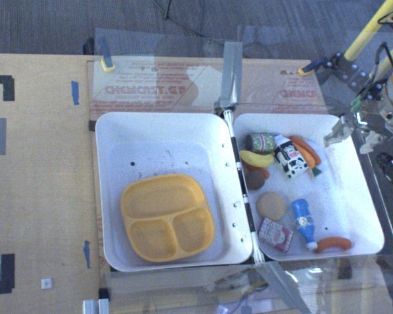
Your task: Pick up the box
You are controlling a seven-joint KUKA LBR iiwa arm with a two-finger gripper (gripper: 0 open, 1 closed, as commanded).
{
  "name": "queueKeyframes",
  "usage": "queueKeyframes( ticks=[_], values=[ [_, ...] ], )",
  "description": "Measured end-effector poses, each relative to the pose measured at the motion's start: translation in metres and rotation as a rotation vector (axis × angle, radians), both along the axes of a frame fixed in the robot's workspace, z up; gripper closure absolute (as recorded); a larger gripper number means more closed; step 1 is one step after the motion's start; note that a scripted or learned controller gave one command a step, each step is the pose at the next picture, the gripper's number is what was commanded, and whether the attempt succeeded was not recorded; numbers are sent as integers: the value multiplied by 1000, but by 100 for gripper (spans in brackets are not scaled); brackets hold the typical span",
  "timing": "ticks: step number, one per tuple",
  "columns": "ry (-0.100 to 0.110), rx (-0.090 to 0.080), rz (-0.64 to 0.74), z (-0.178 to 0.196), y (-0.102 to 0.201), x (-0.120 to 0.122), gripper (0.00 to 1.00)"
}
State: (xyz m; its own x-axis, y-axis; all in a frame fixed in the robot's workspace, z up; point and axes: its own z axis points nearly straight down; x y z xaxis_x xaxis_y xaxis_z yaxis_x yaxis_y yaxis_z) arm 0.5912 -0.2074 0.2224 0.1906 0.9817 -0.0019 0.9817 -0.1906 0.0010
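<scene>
Box (276, 233), small, light and stiff, lies flat at near left of right bin (370, 221); short edges suit gripping. Gripper (344, 131) state cannot be told.

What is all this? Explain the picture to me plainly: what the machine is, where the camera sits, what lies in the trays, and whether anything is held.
One camera, fixed above a bench, looks down at a slant. Two shallow white bins sit side by side. The left bin holds a yellow divided plate. The right bin holds small toy items: a banana, a carrot, a blue bottle, a sausage, a round tan piece and a small reddish box, which is the thing to pick up. The machine is a robot arm reaching in from the right; its gripper sits at the right bin's upper right edge, away from the box. I see nothing held.
</scene>
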Motion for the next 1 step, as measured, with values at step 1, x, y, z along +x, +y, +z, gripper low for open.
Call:
queueKeyframes(
  ticks=[1],
  values=[
    [2,3,11,-131,70,-54,0]
  ],
)
